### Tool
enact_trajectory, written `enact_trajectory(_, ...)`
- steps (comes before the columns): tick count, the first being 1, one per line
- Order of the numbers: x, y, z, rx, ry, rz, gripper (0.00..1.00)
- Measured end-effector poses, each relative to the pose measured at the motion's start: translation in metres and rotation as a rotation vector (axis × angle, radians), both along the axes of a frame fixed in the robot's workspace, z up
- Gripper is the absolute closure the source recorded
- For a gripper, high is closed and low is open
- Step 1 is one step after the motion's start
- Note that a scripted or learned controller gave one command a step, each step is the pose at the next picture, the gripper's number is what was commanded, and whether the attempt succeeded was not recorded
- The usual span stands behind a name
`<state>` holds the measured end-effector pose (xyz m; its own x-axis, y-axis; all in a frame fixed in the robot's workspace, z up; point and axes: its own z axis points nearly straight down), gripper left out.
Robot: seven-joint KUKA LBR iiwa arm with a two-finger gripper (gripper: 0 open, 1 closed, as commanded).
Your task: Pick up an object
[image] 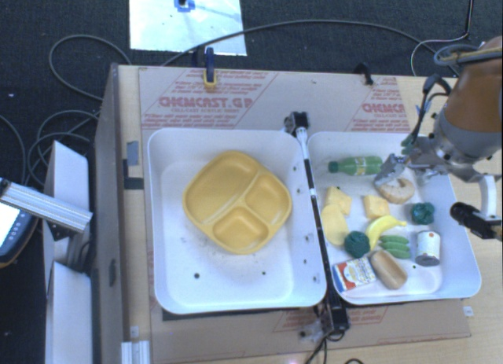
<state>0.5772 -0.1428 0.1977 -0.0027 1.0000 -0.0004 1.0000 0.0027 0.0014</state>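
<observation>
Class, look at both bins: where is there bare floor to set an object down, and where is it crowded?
Left bin: bare floor all around the yellow tray, widest along the near wall. Right bin: crowded; the green bottle, banana and bread roll leave only a strip along the right wall.

Robotics lab, cardboard-topped bench [236, 95], trailing cables [71, 48], toy food in white bins [236, 295]
</observation>
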Motion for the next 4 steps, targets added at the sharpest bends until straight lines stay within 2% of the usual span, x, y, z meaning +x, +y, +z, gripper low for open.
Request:
enact_trajectory(1,-0.003,0.026,-0.109,-0.004,-0.009,-0.001,0.0)
enact_trajectory(2,0.0,0.026,-0.095,-0.005,-0.019,0.001,1.0)
enact_trajectory(3,-0.002,0.026,-0.098,-0.005,-0.013,0.0,0.0)
enact_trajectory(4,-0.001,0.026,-0.088,-0.005,-0.014,0.001,1.0)
